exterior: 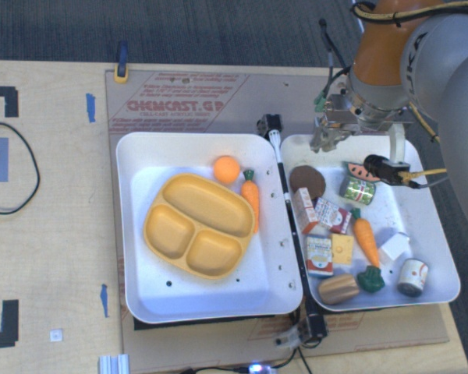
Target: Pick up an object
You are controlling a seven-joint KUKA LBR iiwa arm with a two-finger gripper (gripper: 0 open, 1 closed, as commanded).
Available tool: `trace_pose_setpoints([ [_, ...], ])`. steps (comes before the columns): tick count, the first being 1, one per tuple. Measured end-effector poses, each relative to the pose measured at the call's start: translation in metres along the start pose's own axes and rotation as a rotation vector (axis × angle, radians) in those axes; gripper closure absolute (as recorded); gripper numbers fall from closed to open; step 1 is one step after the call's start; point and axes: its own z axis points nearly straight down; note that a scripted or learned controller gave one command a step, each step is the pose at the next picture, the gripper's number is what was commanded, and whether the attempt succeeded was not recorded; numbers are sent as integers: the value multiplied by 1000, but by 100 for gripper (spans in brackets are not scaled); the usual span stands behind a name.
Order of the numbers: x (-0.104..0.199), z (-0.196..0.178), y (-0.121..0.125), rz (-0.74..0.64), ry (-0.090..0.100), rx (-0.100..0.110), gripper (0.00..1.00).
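End effector [328, 136] hangs at the far left corner of the right bin [444, 275], below the orange band [391, 29] of the grey arm that reaches in from the right. Whether it is released or clenched cannot be told from this slant, and nothing shows in its grip.

The right bin holds the loose objects. A brown round disc [307, 181] lies just below the end effector. A green can [357, 191] sits to its right, with a watermelon slice [362, 168] touching it at the back. Small food packets [327, 215] cluster in the middle, beside a yellow cheese wedge [342, 249] and a toy carrot [366, 241]. A bread roll [338, 288] and a piece of broccoli [370, 279] lie near the front edge, and a silver can [413, 276] rests at the front right.

The left bin [140, 287] carries a yellow divided plate [198, 224], an orange ball [227, 169] behind it and a second carrot [251, 195] along its right side. Both bins stand on the table [54, 232].
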Motion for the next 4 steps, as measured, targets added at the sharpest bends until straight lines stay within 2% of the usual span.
trace_pose_setpoints([
  [1,-1,1,-1,1,-1,2,0],
  [2,-75,100,-70,3,-2,2,0],
  [3,-44,99,-137,3,0,1,0],
  [4,-44,90,-136,3,-1,-3,100],
])
